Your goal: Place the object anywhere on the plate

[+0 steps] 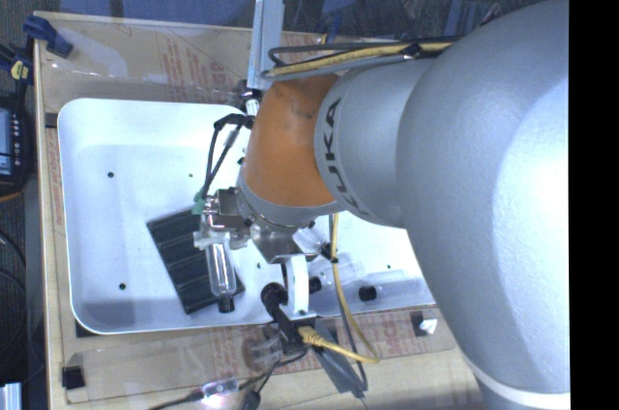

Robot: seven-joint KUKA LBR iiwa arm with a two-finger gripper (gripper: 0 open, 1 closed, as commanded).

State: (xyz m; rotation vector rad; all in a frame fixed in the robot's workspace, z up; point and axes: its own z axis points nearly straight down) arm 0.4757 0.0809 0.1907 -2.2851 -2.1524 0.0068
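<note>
At the far left edge, a black device (10, 142) is cut off by the frame, and a blue clamp (44, 36) sits on the bench's (145, 60) upper left corner. The left white bin (106, 147) lies next, its floor bare across the left half. In its lower middle rests the task object, a dark ribbed slab (177, 253), flat on the bin floor. It is rectangular and near black, with parallel grooves across its face. Its long axis runs at a slant from upper left to lower right, and the lower end lies near the bin's front wall. The slab's right-hand edge is overlapped by the gripper (219, 268), which stands directly over or against it; contact cannot be confirmed. Whether the gripper is open or closed cannot be determined, since the wrist hardware and a pale cylindrical part obscure it, and no object is seen clamped. Black cables (215, 147) loop down to the wrist. To the right are the orange band (285, 147) and the grey arm (464, 195), which hide the right portion of the bench. A yellow cable (340, 311) hangs near the front edge. A white surface strip (392, 280) shows under the arm; which bin it belongs to is unclear.
</note>
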